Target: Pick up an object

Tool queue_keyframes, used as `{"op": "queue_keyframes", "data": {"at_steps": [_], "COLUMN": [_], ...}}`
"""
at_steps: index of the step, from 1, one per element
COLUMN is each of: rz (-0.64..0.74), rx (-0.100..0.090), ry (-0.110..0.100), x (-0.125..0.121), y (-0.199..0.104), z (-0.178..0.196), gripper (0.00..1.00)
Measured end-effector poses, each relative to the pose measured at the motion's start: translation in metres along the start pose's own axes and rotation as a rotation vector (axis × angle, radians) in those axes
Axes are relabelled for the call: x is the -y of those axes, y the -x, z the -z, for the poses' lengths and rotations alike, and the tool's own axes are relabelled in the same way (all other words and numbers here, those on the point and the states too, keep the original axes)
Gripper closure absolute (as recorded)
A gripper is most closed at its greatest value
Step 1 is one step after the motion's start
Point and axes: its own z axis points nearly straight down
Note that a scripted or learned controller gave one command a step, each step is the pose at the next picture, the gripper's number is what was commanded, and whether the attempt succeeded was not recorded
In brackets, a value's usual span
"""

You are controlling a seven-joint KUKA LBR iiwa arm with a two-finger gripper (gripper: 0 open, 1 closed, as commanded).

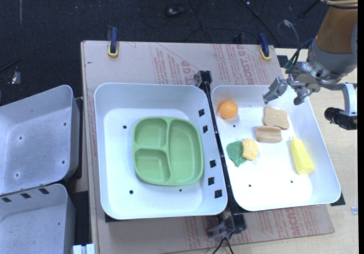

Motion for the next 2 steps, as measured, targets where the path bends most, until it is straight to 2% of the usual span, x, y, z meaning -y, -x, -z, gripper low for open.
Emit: {"op": "queue_keyframes", "data": {"at_steps": [1, 2], "rz": [0.003, 0.001], "rx": [0.002, 0.001], "ry": [0.014, 0.01], "x": [-0.002, 0.005], "y": [-0.001, -0.005], "z": [0.009, -0.038], "gripper": [0.0, 0.0]}}
